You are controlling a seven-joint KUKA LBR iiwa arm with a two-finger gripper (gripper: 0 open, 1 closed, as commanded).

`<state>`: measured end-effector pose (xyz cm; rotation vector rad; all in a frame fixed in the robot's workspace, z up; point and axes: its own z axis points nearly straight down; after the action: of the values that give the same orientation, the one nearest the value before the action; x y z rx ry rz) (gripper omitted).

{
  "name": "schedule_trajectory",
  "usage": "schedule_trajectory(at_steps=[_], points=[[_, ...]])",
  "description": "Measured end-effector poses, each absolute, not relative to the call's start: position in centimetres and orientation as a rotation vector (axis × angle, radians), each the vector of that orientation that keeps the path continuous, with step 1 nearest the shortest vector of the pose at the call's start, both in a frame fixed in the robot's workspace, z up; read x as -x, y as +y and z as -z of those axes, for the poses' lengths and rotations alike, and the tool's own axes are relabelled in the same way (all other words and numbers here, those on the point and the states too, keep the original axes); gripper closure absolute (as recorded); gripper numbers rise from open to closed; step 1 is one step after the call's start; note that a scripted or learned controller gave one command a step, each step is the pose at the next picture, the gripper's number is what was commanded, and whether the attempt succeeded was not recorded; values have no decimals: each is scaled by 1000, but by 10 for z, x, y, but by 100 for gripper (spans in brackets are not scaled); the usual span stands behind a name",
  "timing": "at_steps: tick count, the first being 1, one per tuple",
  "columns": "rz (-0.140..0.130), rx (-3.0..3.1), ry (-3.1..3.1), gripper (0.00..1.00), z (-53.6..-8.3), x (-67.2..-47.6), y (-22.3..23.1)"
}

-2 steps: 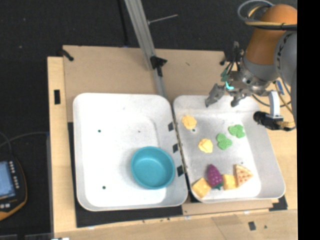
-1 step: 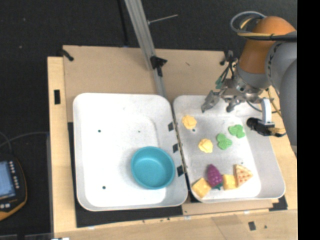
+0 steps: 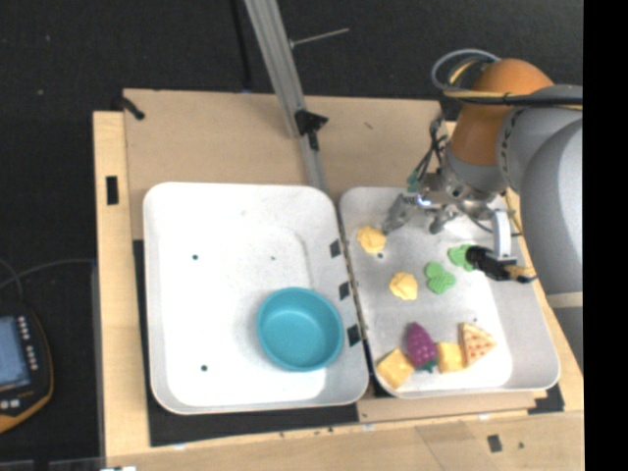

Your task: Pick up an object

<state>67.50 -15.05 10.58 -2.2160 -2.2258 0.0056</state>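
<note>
**Toy food in the right bin, arm above its far edge**

Nearest the camera, along the right bin's (image 3: 530,366) 6 o'clock edge, sits a row of toys: a yellow block (image 3: 394,368), purple grapes (image 3: 420,344) touching it, a small yellow piece (image 3: 449,356) just beside the grapes, and a pizza slice (image 3: 477,342) at the 5 o'clock corner. At the same depth in the left bin (image 3: 216,234), a blue bowl (image 3: 299,328) rests upright toward that bin's 5 o'clock corner.

Farther back, near the right bin's centre, lie a yellow lump (image 3: 403,285) and a green piece (image 3: 441,279) side by side, apart from each other. A second green piece (image 3: 459,256) sits toward 2 o'clock, close to a black part of the arm's tooling. Another yellow toy (image 3: 371,239) lies at about 10 o'clock, near the bin's left wall.

Farthest, the gripper (image 3: 420,214) hangs over the bin's 12 o'clock edge, its fingers (image 3: 396,214) spread apart with nothing between them. The yellow toy at 10 o'clock is the nearest thing to them, not touching. Behind stands the arm's orange band (image 3: 481,130). A grey pole (image 3: 280,67) slants across the desk (image 3: 196,135) toward 11 o'clock.
</note>
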Motion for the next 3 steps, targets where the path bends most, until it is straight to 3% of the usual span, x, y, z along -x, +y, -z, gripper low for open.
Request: schedule_trajectory(at_steps=[1,2,3], points=[[-4,2217,-2227,0,-102,-675,-152],[-2,2217,-2234,100,-114,-676,-153],[6,2220,-2230,100,-173,-672,-147]])
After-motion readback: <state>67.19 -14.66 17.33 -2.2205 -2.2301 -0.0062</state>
